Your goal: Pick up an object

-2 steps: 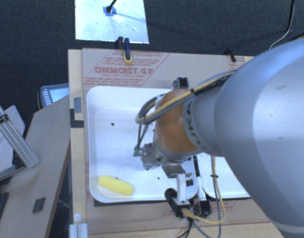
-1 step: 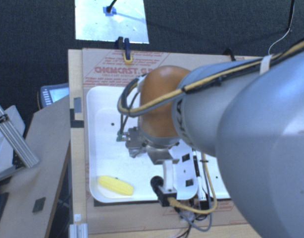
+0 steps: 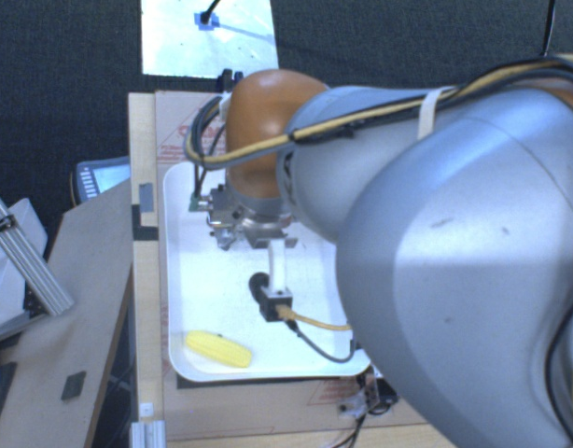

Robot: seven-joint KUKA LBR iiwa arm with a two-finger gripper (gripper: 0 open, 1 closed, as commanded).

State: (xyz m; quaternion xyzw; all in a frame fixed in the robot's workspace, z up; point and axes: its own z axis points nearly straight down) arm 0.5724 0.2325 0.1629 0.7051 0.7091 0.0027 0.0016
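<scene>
While the smooth grey arm is reaching over the shallow white bin [image 3: 195, 287], its metal gripper [image 3: 229, 233] is hanging above the bin's floor. Whether the jaws are apart, I cannot tell. A bumpy yellow corn cob [image 3: 218, 348] is lying near the bin's front-left corner, well apart from the gripper.

Down in the near left corner of the shallow white bin [image 3: 188, 283] lies a small yellow oblong object [image 3: 218, 348], flat, slightly slanted, nothing touching it.
</scene>
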